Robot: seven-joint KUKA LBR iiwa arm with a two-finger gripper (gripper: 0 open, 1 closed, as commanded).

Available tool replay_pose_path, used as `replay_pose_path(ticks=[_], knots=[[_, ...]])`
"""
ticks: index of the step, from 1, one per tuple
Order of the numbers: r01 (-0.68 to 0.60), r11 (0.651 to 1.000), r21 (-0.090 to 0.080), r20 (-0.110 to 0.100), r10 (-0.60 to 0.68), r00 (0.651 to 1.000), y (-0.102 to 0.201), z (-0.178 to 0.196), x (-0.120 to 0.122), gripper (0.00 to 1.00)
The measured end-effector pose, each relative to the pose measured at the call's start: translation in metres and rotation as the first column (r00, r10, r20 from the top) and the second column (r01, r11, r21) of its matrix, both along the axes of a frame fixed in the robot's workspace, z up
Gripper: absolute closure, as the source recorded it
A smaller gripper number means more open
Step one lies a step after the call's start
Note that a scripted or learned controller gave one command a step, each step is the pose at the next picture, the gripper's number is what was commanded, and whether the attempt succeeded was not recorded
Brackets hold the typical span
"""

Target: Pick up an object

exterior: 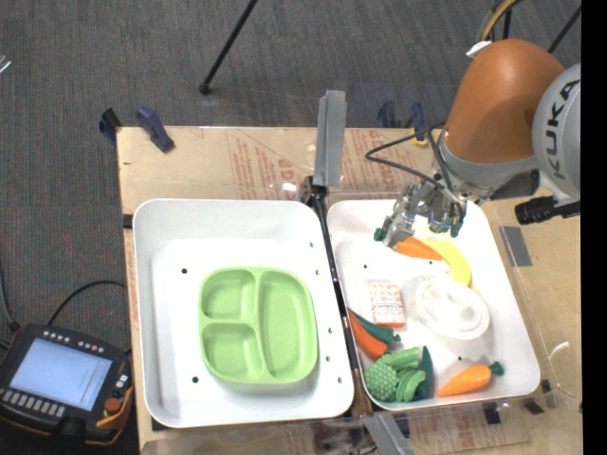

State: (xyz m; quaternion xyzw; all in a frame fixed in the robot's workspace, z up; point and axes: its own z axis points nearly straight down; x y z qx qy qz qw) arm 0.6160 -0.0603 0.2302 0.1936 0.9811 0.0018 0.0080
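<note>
We saw the grey two-finger tool (424, 218) low in the right white bin (507, 301), just above an orange plastic carrot (424, 248), we could not tell its grip

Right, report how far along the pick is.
Done: the gripper has reached the right bin and hangs at its far end, just above a carrot and a banana. In hand: nothing visibly between its fingers. Left: grasping and lifting an object. The green tray sits in the left bin.
</note>
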Motion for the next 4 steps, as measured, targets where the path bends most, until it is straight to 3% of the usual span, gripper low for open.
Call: replay_pose_path(ticks=[1,2,3,4], knots=[[-0.095,0.995,-0.001,-0.008,0.095,0.995,-0.045,-0.129,-0.012,1.0],[-0.095,0.996,0.001,-0.014,0.095,0.995,-0.045,-0.133,-0.014,0.0],[0.057,0.998,0.0,-0.017,-0.057,0.998,-0.021,-0.143,-0.092,0.0],[0.059,0.998,-0.006,0.007,-0.059,0.998,-0.023,-0.138,-0.134,0.0]])
